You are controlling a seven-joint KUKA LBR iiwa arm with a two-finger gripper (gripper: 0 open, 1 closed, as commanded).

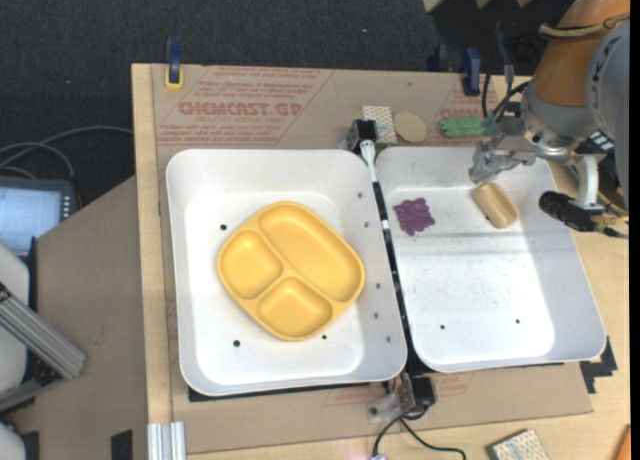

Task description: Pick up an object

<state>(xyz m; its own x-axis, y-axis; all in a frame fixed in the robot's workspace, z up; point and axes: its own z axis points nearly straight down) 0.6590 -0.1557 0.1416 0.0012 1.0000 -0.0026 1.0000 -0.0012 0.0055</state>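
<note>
Arm reaches in from right, orange band high at upper right corner, wrist bent down over right bin far edge. End effector hangs just above tan cylinder; whether fingers spread or pressed together, cannot tell. Tan cylinder lies on its side in right bin, far right part, long axis diagonal, upper-left to lower-right. Purple lump near bin's left wall. Yellow divided plate in left bin. Desk under both bins.
</note>
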